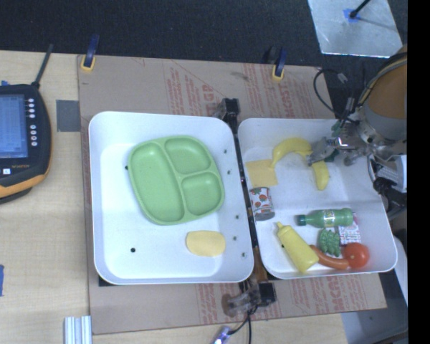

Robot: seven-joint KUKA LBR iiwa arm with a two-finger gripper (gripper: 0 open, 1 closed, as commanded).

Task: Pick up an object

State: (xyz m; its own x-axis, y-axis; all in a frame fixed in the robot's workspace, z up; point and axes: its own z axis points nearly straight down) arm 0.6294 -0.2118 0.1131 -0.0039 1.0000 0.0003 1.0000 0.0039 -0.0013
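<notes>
My gripper (322, 155) hangs over the far part of the right bin (387, 213), reaching in from the right. Just in front of it lies a small yellow piece (320, 178), close to or touching the gripper's tip. A yellow banana (289, 148) lies just left of the gripper. Further forward in the same bin are a yellow cheese slice (261, 172), a small can (261, 202), a green bottle (325, 218), a yellow mustard bottle (297, 247), a broccoli floret (330, 241), a red chili (330, 262) and a tomato (356, 254).
The left bin (107, 192) holds a green divided plate (176, 178) and a pale yellow lump (206, 243) near its front. A teach pendant (11, 138) lies at the bench's left edge. Cables and the arm's wrist (387, 106) crowd the right bin's far right corner.
</notes>
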